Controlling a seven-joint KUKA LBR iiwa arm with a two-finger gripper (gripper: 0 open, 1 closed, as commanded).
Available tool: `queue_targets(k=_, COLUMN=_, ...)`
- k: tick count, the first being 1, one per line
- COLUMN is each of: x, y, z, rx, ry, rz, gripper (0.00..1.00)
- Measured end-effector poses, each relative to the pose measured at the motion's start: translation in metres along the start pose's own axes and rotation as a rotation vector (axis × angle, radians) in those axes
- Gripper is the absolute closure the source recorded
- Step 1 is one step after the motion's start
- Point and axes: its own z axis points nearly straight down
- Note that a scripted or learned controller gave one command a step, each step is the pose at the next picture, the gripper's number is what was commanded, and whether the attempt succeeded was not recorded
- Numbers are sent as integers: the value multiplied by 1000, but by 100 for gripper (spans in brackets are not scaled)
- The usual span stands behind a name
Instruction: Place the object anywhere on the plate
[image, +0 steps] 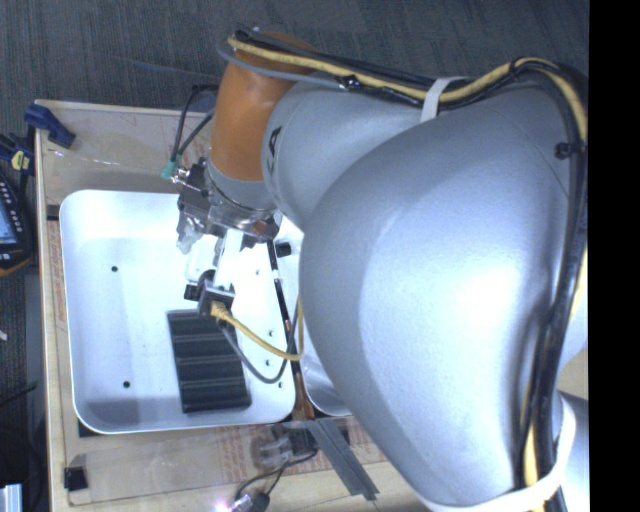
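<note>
A black ribbed rectangular block (207, 362) lies flat in the left white bin (100, 300), close to its front right corner. My gripper (201, 262) hangs over the same bin, just behind the block and slightly above it, below the orange wrist band (240, 115). Nothing can be made out in its grasp. The grey arm (430, 280) covers nearly all of the right bin, of which a sliver of rim (325, 405) shows.
Black and yellow cables (272, 340) hang from the wrist down past the block's right side. The wooden bench edge (150, 465) runs along the front, with a metal bracket (330, 455). Dark gear (12, 215) sits at the far left.
</note>
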Motion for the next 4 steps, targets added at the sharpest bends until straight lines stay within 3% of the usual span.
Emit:
queue_targets(k=1, x=36, y=41, z=46, rx=0, ry=1, rz=62, gripper=100)
queue_targets(k=2, x=75, y=38, z=-17, rx=-6, ry=3, rz=-262, gripper=100)
queue_targets(k=3, x=33, y=-138, z=-66, rx=-3, ry=2, rz=-319, gripper=100)
queue_targets(k=4, x=40, y=-141, z=-134, rx=-5, ry=3, rz=-373, gripper=100)
